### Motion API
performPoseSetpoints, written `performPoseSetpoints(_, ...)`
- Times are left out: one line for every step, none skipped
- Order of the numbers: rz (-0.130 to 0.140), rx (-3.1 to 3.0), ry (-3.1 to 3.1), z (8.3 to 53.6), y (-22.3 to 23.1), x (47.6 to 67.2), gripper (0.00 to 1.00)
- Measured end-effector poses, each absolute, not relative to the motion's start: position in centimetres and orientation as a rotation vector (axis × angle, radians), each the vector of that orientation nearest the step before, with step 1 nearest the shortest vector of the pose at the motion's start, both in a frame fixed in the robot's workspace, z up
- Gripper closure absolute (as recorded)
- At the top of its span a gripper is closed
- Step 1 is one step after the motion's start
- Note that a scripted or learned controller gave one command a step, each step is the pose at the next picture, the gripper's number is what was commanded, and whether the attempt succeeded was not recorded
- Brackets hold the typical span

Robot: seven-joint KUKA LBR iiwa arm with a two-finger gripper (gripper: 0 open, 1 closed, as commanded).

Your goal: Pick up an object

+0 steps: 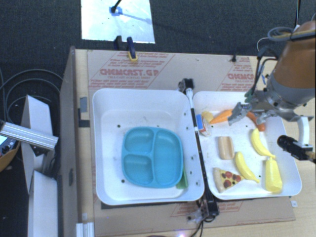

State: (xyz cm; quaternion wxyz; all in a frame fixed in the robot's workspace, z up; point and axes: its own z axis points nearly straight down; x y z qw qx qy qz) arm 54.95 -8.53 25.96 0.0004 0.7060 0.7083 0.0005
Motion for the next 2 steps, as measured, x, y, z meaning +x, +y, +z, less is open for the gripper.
performPoseSetpoints(-0.003, 2.225, 2.221, 19.8, -11.3, 51.1, 0.00)
performPoseSetpoints(-0.002, 2.227, 2.220, 8.0, -14.0, 49.8, 0.00)
